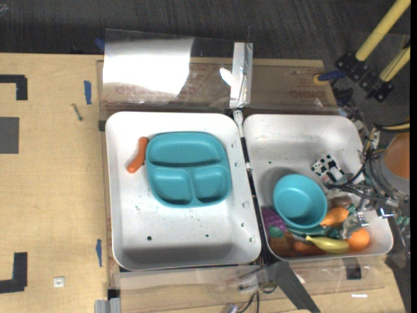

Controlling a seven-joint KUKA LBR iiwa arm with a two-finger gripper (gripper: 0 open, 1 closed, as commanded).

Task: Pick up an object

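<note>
At the near edge of the right bin [306,132], a heap of smooth plastic toy food lies packed in the corner: a curved yellow banana [331,243], a round orange [359,239], an orange carrot [335,216] and something purple [276,219]. A glossy teal bowl [300,201] sits tilted against them. The gripper [357,208] hangs low over this clutter amid dark cables (whether it is parted or clenched, I cannot tell). Just beyond lies a black-and-white patterned block [328,168]. In the left bin [130,230] a teal three-part tray [189,167] rests flat, an orange sausage-shaped piece [137,155] touching its left rim. Both bins stand on the wooden table [45,194].
</note>
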